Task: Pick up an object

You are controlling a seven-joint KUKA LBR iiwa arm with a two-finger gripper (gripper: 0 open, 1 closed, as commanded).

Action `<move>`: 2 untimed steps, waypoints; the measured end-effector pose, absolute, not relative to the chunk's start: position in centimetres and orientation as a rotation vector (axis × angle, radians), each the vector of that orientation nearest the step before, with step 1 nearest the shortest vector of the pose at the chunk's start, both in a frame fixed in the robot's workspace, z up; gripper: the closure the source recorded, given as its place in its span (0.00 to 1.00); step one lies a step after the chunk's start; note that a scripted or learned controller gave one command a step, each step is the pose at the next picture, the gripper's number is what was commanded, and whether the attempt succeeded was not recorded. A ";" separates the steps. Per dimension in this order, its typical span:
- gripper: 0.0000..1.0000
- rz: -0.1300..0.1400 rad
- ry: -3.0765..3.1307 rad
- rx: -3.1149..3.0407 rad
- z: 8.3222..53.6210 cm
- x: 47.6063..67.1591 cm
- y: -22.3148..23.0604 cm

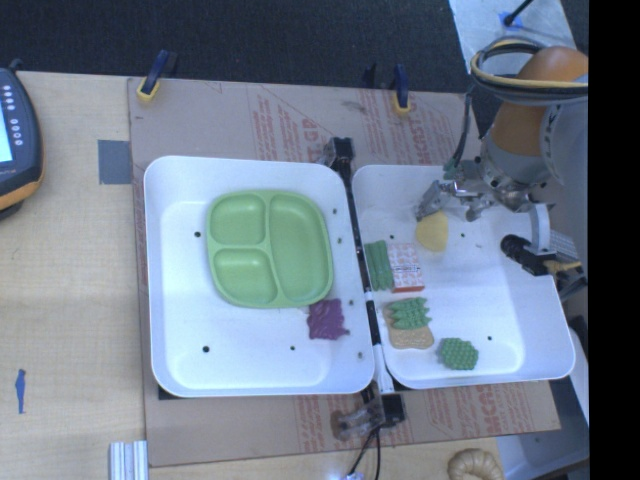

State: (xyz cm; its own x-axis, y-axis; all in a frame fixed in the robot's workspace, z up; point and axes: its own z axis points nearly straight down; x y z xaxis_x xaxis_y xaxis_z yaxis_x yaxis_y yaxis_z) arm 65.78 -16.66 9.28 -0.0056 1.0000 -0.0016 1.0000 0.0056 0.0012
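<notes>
We see end effector (447, 205) at right bin's (520, 363) 12 o'clock, just over yellow obj (433, 233); can't tell how far open or if it's gripping.

I see my arm (530, 108) reaching in from the right, grey with its orange band uppermost, wrist pointing down and leftward. The end effector (455, 196) hangs low, metal fingers (432, 200) angled down.

A robotics lab: a pale wooden desk (70, 298) carries a brown cardboard sheet (250, 118) pinned down by blue-and-yellow spring clamps (153, 75), two shallow white plastic bins (165, 268), and a black-and-orange handheld control pendant (15, 133).
</notes>
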 end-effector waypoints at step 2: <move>1.00 -0.007 2.229 2.218 10.3 63.2 -14.7</move>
